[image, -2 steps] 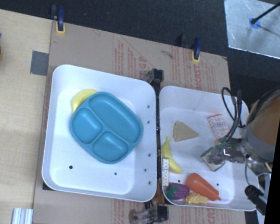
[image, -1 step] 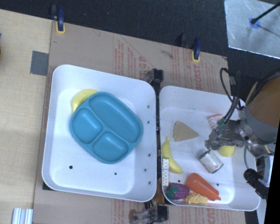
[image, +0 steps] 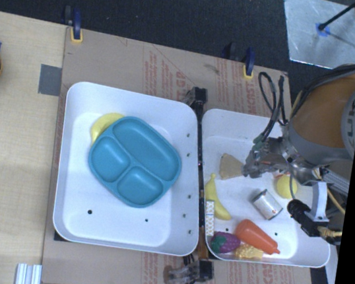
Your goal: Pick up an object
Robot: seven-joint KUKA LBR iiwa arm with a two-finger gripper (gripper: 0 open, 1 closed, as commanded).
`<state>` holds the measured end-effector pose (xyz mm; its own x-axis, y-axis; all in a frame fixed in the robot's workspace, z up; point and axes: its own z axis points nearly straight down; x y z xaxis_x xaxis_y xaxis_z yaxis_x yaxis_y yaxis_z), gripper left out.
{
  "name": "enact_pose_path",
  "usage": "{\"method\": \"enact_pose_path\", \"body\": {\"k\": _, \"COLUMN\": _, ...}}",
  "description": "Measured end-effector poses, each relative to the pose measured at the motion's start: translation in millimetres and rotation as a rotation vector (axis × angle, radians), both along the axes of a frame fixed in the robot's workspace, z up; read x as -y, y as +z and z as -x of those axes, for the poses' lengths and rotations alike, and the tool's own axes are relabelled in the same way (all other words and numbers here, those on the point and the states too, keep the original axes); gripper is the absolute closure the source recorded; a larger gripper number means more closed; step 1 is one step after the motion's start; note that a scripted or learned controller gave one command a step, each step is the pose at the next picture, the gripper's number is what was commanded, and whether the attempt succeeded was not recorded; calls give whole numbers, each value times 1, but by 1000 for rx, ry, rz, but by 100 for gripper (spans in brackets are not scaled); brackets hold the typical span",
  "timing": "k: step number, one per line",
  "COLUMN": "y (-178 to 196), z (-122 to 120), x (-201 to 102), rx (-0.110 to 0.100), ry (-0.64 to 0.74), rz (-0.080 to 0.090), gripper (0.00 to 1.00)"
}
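Near the frame's lower right, the orange carrot (image: 257,236) lies long-axis left-to-right in the right bin (image: 309,259), with the silver can (image: 266,203) just above it. Above the can hangs the gripper (image: 262,163); I cannot tell its state. Farther left, a blue tray (image: 135,161) fills the left bin (image: 71,221) on the tabletop (image: 0,163).

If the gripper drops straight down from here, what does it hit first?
Probably the tan wedge-shaped piece beside the gripper, or the bare right bin floor next to it; depth is unclear from this slanted view.
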<state>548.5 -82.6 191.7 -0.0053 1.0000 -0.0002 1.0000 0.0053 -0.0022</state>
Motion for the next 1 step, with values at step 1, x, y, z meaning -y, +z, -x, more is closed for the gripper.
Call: {"method": "enact_pose_path", "body": {"k": 1, "y": -55, "z": -3, "x": 27, "rx": -3, "ry": -1, "rz": 1, "gripper": 100}}
